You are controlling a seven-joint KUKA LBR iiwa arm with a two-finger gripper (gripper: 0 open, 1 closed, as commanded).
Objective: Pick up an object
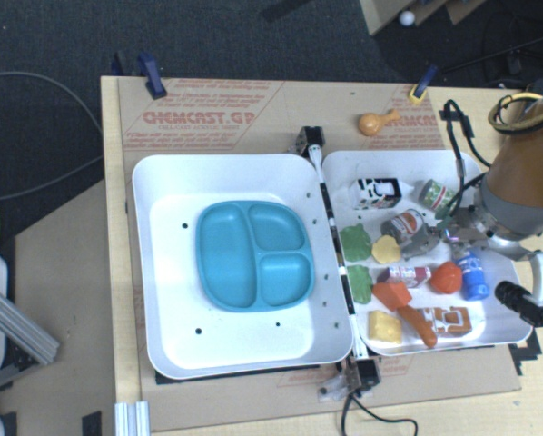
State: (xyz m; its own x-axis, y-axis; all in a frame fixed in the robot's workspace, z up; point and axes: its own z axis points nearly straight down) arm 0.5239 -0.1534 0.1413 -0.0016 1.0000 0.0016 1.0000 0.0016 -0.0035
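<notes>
The right bin (503, 334) holds several small objects. My gripper (438, 235) hangs low over its middle, below the grey arm with the orange band (522, 175). Just to the gripper's left lies a brown and silver can (404, 222). A green can (432, 193) sits just behind it. In front of it are a small bottle with a red label (408, 273), a red ball (446, 278) and a blue bottle (473, 278). Whether the gripper touches any of these is hidden.
The left bin (162, 325) bears a blue divided plate (253, 254). Also in the right bin: a black-and-white item (378, 192), green pieces (355, 242), yellow pieces (385, 327), an orange block (394, 293), a red-white box (449, 319). An orange wooden piece (373, 123) lies behind the bins.
</notes>
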